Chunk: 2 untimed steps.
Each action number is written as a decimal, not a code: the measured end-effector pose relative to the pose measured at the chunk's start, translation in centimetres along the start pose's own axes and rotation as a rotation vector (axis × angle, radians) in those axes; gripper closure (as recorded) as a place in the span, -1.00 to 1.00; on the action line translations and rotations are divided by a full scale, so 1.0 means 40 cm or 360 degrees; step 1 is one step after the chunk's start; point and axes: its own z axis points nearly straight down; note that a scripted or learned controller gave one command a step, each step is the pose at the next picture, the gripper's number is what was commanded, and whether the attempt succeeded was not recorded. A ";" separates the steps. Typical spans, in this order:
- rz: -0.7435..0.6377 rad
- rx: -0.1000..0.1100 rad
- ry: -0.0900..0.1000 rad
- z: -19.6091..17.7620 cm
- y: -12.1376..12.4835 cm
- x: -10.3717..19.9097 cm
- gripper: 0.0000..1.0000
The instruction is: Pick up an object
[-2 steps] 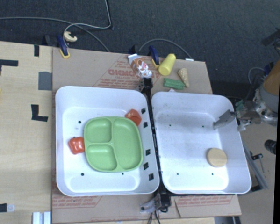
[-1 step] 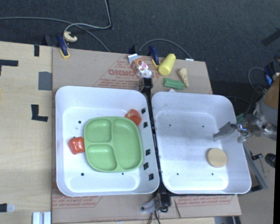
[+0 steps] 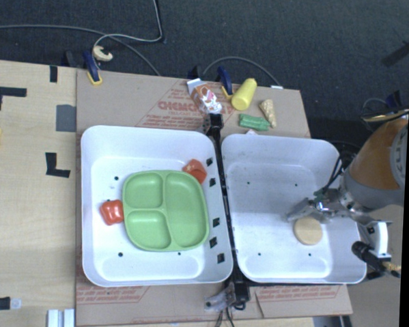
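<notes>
A round tan disc (image 3: 309, 232) lies flat on the floor of the right bin (image 3: 273, 156), towards its right front. My gripper (image 3: 316, 210) hovers just behind the disc, at its far edge, with the metal fingers (image 3: 298, 213) spread open and nothing between them. The grey arm with its orange band (image 3: 380, 160) comes in over the right bin's right rim. In the left bin (image 3: 99, 144) a green divided plate (image 3: 166, 210) rests in the middle. One red piece (image 3: 195, 170) sits at its far right corner and another red piece (image 3: 111, 212) at its left side.
Behind the bins on the cardboard lie a yellow bottle-shaped toy (image 3: 244, 93), a green bar (image 3: 253, 122), a tan cone (image 3: 268, 112) and a small printed packet (image 3: 206, 98). Black clips line the seam between the bins. Cables run over the dark backdrop.
</notes>
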 end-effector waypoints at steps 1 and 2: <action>0.0002 -0.0003 -0.0004 0.000 -0.069 0.093 -1.00; 0.0002 -0.0004 -0.0006 -0.024 -0.068 0.093 1.00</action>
